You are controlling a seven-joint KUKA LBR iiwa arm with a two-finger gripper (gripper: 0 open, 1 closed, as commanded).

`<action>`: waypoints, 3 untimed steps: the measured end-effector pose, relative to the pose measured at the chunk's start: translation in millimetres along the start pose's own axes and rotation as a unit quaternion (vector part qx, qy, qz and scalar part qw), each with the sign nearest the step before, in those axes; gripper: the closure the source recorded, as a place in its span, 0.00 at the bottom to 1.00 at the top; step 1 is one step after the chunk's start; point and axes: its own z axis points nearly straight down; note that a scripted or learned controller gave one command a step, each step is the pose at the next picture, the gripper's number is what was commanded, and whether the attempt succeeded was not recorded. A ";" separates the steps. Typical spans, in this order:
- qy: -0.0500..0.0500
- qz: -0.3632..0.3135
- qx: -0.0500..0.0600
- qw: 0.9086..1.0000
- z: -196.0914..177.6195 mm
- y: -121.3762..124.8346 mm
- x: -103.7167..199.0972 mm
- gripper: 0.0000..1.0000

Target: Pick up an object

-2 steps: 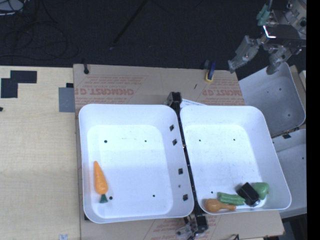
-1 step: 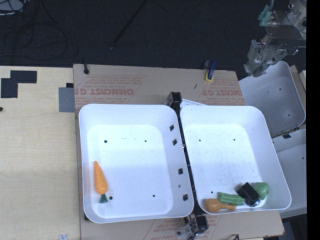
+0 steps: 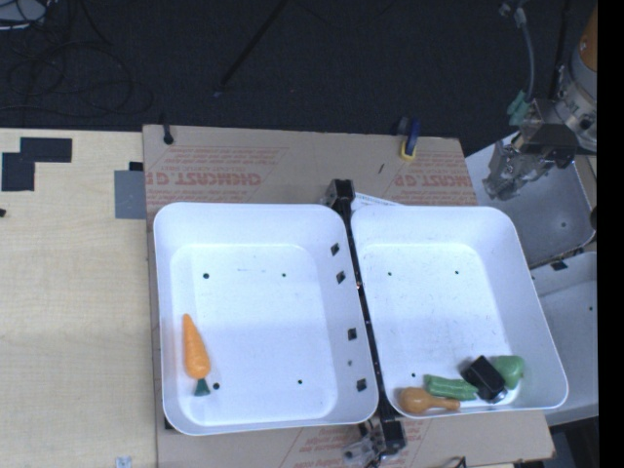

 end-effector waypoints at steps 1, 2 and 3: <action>0.001 0.001 0.002 1.000 145.4 -22.4 -96.1 1.00; 0.002 -0.002 -0.001 1.000 247.9 -1.3 -140.2 1.00; 0.001 -0.008 -0.013 1.000 108.4 -1.0 -66.9 1.00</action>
